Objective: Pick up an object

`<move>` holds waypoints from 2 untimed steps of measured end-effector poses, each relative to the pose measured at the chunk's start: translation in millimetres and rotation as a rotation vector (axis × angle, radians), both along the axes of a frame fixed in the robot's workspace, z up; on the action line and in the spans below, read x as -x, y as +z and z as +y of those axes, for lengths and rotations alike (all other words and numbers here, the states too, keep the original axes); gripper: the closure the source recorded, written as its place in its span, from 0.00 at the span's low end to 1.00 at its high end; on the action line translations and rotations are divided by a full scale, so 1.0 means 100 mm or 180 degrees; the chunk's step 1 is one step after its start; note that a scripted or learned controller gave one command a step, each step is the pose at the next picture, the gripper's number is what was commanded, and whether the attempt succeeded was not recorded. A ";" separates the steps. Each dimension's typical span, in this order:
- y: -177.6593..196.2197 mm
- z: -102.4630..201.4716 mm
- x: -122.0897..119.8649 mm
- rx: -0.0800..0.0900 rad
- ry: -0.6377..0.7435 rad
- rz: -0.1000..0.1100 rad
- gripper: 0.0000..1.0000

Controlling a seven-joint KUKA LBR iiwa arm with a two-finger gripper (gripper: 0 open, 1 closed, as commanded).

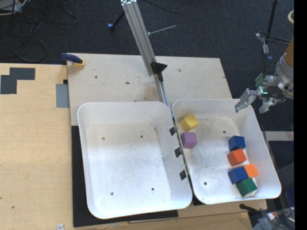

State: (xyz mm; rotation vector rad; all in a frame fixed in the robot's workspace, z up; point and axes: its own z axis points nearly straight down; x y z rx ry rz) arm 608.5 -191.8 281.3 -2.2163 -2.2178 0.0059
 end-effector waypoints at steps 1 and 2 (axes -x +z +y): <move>0.03 0.00 -0.01 0.0005 0.0008 -0.0013 0.00; -0.56 -0.08 -0.04 0.0001 -0.0002 0.0002 0.00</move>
